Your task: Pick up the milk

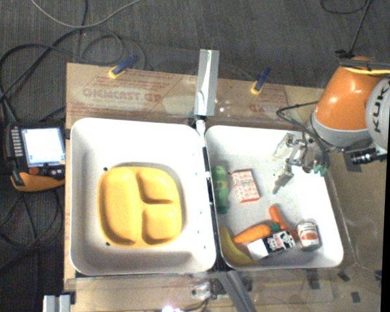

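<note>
- Milk point(274, 243): small carton w/ black-and-white cow-patch print, lying on its side at the front of the right bin point(248, 142).
- Crowded on all sides: carrot point(251, 234) touching its left-rear, banana point(232, 250) at front-left, red-labelled can point(308, 234) just beside on the right, a second orange piece point(278, 217) behind.
- Further back-left: green bottle-shaped item point(220, 187) along bin wall, red-patterned box point(245, 186) next to it; print too small to be read.
- Yellow divided tray point(141, 205) seen in left bin point(84, 153).
- "KUK" read on arm point(354, 102) side; faint lettering on desk point(120, 95), not legible.
- Gripper point(292, 165) seen over the bin's rear right, well apart from milk; nothing held, jaw state can't be told.
</note>
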Action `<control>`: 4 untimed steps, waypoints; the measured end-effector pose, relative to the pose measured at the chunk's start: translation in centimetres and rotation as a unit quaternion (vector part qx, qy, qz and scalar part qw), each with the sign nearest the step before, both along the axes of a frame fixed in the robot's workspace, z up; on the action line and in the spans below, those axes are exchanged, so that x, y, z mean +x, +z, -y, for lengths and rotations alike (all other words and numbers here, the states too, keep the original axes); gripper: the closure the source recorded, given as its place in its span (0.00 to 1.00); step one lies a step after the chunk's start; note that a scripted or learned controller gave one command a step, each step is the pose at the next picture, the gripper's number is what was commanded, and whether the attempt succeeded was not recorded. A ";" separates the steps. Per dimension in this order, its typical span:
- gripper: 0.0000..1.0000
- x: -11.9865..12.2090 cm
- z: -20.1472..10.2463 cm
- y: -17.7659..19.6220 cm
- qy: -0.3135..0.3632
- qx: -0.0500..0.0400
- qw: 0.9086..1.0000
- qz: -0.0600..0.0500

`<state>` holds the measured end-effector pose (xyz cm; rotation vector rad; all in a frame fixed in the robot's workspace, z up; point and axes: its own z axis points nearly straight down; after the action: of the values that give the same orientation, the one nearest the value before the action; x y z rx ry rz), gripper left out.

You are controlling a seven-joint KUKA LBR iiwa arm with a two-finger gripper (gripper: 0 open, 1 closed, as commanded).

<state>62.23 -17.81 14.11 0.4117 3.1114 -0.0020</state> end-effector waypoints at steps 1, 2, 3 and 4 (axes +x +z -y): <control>0.00 2.8 3.4 -5.1 0.033 -0.001 0.999 0.005; 0.00 1.9 -0.6 -5.1 -0.058 0.000 0.998 0.006; 0.00 3.6 -0.2 -1.0 -0.016 0.000 1.000 0.001; 0.00 -5.1 -2.9 -5.0 -0.050 0.001 0.999 0.006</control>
<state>57.14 -14.86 9.07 0.5641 3.0764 0.0030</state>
